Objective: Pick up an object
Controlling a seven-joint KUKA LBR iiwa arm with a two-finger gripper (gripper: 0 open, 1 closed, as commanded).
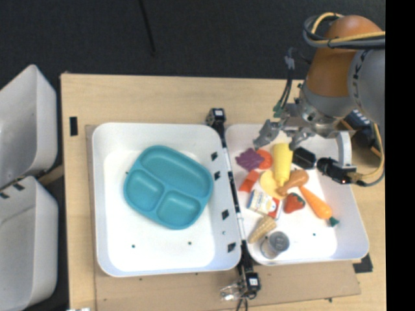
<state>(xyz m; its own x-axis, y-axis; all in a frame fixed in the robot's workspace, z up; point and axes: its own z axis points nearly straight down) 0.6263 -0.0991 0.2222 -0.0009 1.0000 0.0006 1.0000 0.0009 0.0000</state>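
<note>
The right bin [347,238] holds a heap of toy food. A yellow banana-like piece [281,162] stands in the middle of it, with a purple piece [248,159] and a red-orange piece [263,158] to its left. An orange carrot [317,203], a red strawberry [294,203], a white packet [261,202], a corn cob [262,228] and a silver can [277,243] lie nearer the front. My gripper [283,137] hangs over the bin's far edge, just above the top of the yellow piece. Its fingers are spread open with nothing between them.
The left bin [104,238] holds a teal divided plate [168,186]. A black divider with clips [227,193] runs between the bins. Black cables and a black connector [334,168] trail from the wrist over the right bin's far right side.
</note>
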